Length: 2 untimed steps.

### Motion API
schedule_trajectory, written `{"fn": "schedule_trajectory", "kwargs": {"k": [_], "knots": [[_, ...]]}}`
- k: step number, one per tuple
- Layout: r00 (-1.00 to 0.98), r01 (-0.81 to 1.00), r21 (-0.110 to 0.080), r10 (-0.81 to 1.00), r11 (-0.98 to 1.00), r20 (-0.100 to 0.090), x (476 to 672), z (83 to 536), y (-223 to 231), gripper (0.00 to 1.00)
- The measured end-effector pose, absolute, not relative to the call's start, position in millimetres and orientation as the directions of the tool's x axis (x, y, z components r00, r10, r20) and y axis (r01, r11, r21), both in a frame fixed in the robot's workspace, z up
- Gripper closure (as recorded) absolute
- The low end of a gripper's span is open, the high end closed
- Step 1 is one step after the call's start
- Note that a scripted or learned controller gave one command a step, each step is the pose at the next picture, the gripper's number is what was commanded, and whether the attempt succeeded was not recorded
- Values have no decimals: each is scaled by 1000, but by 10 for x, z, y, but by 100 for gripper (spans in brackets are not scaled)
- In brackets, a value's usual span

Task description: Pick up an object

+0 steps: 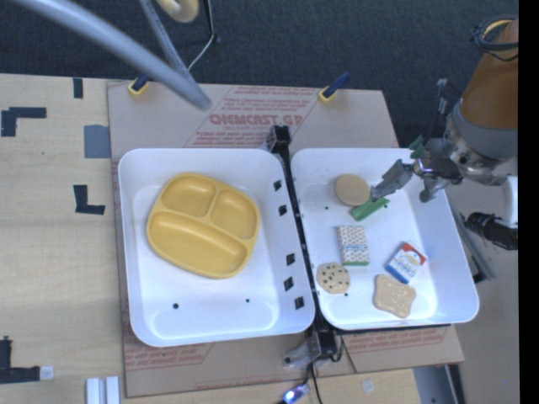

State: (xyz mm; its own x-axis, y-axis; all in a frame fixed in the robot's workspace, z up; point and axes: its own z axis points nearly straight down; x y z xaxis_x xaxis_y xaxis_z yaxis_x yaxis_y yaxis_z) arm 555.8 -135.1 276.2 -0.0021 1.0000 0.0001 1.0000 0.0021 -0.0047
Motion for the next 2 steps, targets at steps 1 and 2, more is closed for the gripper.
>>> {"fn": "schedule_trajectory", "kwargs": {"k": [1,2], "knots": [[-1,1000,-9,1000,1,1,5536,2301,-1323,0],[-1,1000,-10,1000,1,1,5467,1821,-1300,0]]}}
